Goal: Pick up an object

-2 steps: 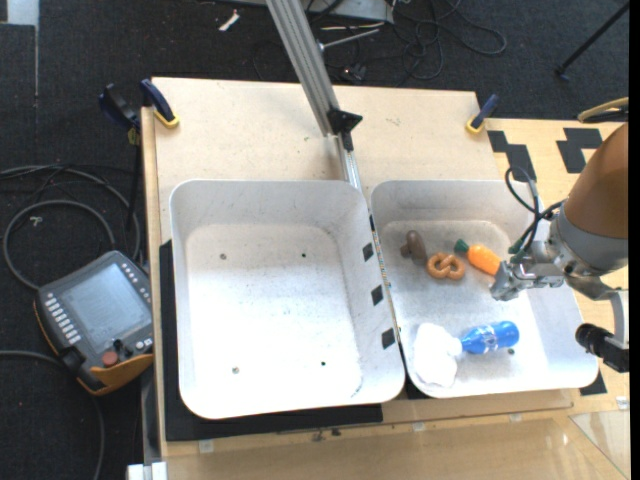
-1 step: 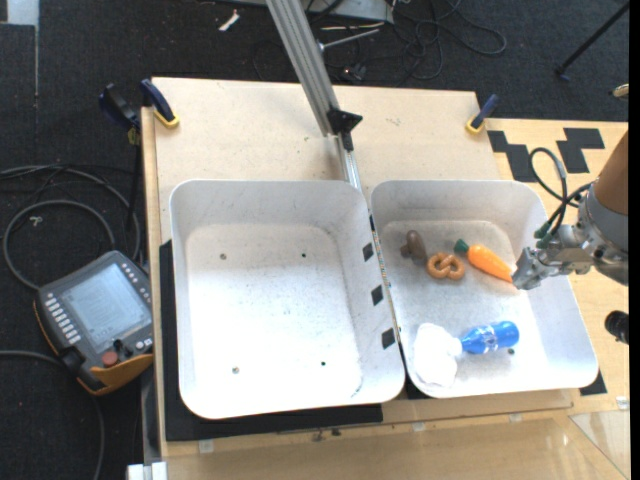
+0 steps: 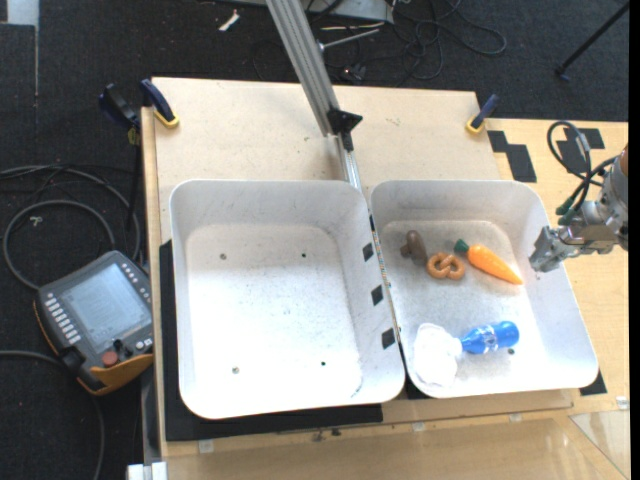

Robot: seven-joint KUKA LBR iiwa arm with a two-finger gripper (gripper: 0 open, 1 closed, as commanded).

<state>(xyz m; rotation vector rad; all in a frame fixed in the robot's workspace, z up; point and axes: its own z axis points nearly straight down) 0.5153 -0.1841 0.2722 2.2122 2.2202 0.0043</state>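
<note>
You see a plywood bench [image 3: 300, 128] on dark carpet, cables [image 3: 40, 228] around. The gripper [image 3: 548, 251] hovers over the right bin's [image 3: 560, 328] rim; its finger spread is unreadable. The toy carrot [image 3: 492, 262] lies at its nine o'clock, near.

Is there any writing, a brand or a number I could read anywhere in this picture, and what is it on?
No text is readable.
Handheld control pad: its screen and buttons are too small and blurred to read.
Black squares on the divider between the bins: plain marks, no lettering.
Blue bottle: no legible label.
</note>
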